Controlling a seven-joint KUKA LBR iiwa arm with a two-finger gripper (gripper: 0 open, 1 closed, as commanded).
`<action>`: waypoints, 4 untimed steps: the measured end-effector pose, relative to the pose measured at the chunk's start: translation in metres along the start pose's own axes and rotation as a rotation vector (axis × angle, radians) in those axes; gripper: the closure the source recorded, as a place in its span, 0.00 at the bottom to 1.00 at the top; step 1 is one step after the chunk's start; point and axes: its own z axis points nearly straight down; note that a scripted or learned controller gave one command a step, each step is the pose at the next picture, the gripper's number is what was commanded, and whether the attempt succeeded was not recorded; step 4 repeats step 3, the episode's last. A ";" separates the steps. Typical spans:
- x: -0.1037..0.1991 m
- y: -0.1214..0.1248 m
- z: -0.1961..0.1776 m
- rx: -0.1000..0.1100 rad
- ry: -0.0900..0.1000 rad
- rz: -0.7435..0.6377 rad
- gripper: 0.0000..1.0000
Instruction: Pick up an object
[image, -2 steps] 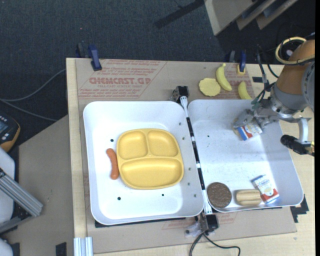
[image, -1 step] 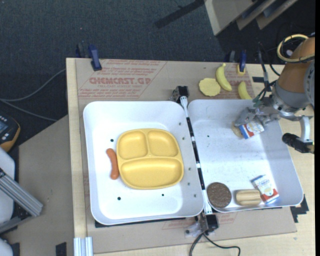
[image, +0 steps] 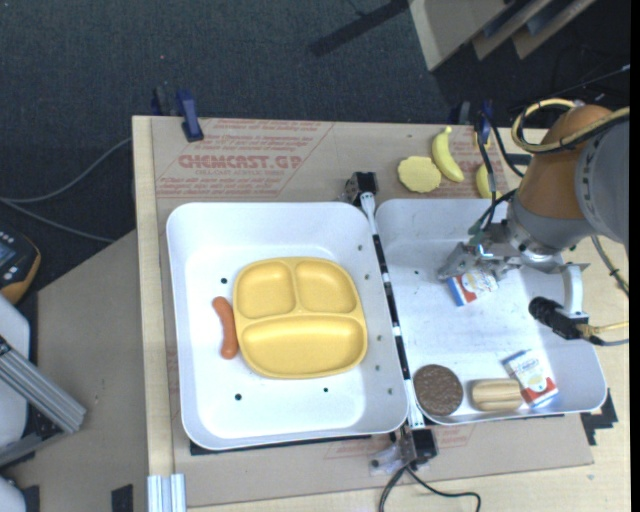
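My gripper (image: 478, 266) hangs over the upper middle of the right bin (image: 430, 225), its fingers spread open. Just under it lies a small white carton with red and blue print (image: 470, 288), at or near the fingertips; nothing is clamped between them. Further down in the same bin lie a round brown patty (image: 438, 389), a tan bread roll (image: 495, 395) and a second small carton (image: 530, 376) by the lower right corner.
The left bin (image: 195, 300) holds a yellow divided plate (image: 298, 316) and an orange sausage (image: 226, 326) beside it. Behind the right bin, on the bench, lie a banana (image: 448, 155) and a yellow piece (image: 419, 174). A black cable part (image: 560, 318) juts over the bin's right side.
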 end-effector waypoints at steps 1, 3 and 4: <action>0.040 -0.054 -0.015 0.000 0.000 0.003 1.00; 0.179 -0.085 -0.123 -0.004 0.000 -0.002 1.00; 0.179 -0.085 -0.123 -0.004 0.000 -0.002 1.00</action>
